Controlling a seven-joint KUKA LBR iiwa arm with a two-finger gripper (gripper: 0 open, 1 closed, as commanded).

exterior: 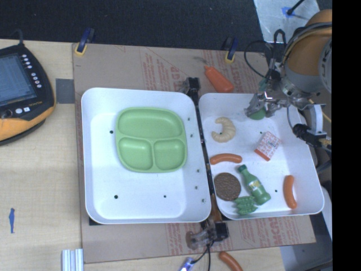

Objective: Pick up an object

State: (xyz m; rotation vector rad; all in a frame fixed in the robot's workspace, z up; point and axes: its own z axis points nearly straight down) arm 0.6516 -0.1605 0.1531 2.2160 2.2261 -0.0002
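The hand (263,105) hung low over the far corner of the right bin (307,154), just inside its back rim, with the grey arm and its orange band rising behind it toward the right. Directly under the hand a small green object (257,114) showed against the white floor, touching or nearly touching the metal tips. Whether the hand was clenched on that green piece, released above it, or merely beside it could not be told, since the wrist body and cables crowded the spot.

Going outward, the nearest other thing was the croissant (225,129), lying toward the left bin and a little nearer the camera, curved with its open side facing right. The red-and-white packet (267,146) sat almost straight toward the camera from the hand, tilted on a diagonal. Farther along lay a sausage (225,158) with its long axis running left to right, then the green bottle (254,185), slanting with its neck toward the top left, beside a dark round patty (227,186).

The green piece was probably the target, so the move turned on a near-vertical relation: the object lay directly below, not off to a side.

The left bin (96,151) held a green divided plate (151,139), well apart from the hand.
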